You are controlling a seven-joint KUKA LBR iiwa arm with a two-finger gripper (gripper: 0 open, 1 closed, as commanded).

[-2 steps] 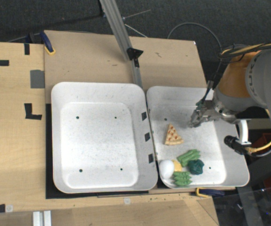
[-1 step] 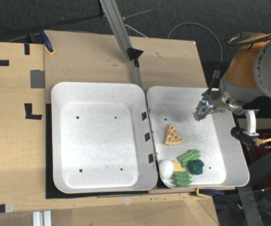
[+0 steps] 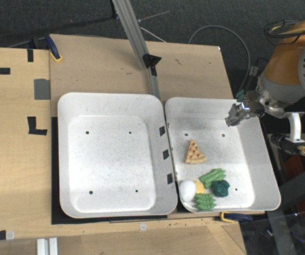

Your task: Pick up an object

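Observation:
The right bin [image 3: 247, 142] holds several small toy foods. A tan pizza slice [image 3: 194, 153] lies near its middle. Along its front edge sit a white egg [image 3: 187, 188], a green leafy piece [image 3: 212, 176], a dark teal lump [image 3: 220, 188] and a second green piece [image 3: 205, 201], with a bit of yellow between them. My gripper [image 3: 235, 116] hangs over the bin's far right part, well apart from all the objects. Nothing shows between its fingers.
The left bin [image 3: 110, 153] sits beside the right one, joined by black clips. A slanted metal pole [image 3: 136, 36] rises from behind the bins. The wooden bench extends left, with black tape marks. A cable loops behind the right bin.

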